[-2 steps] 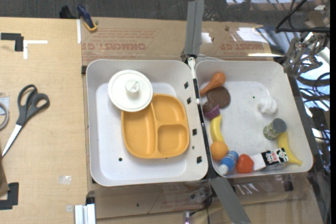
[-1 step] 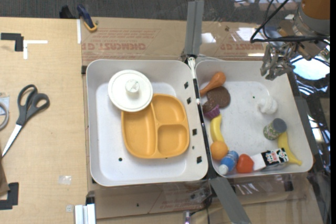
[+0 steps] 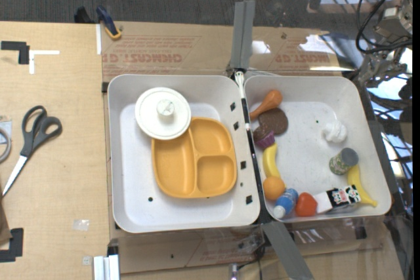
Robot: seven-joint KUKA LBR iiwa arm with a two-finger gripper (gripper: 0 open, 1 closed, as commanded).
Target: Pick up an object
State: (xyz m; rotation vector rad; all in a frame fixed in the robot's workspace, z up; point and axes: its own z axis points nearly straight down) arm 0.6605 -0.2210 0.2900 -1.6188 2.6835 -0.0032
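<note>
The right bin (image 3: 357, 105) holds several small items. An orange drumstick (image 3: 269, 101) lies at its back left, beside a brown round patty (image 3: 273, 121) and a purple piece (image 3: 264, 139). A yellow banana (image 3: 270, 161) runs down the left wall to an orange ball (image 3: 273, 188). Along the front lie a blue bottle (image 3: 285, 203), a red-orange piece (image 3: 306, 204) and a black-and-white carton (image 3: 342, 197). A second banana (image 3: 361, 185), a grey can (image 3: 344, 160) and a white lump (image 3: 335, 133) sit at the right.
The left bin (image 3: 125, 160) carries a yellow divided tray (image 3: 195, 160) with a white round lid (image 3: 163, 113) overlapping its back corner. Scissors (image 3: 33, 134) lie on the wooden bench at left. A grey post (image 3: 243, 36) stands behind the bins, and cables (image 3: 387, 3) hang at top right.
</note>
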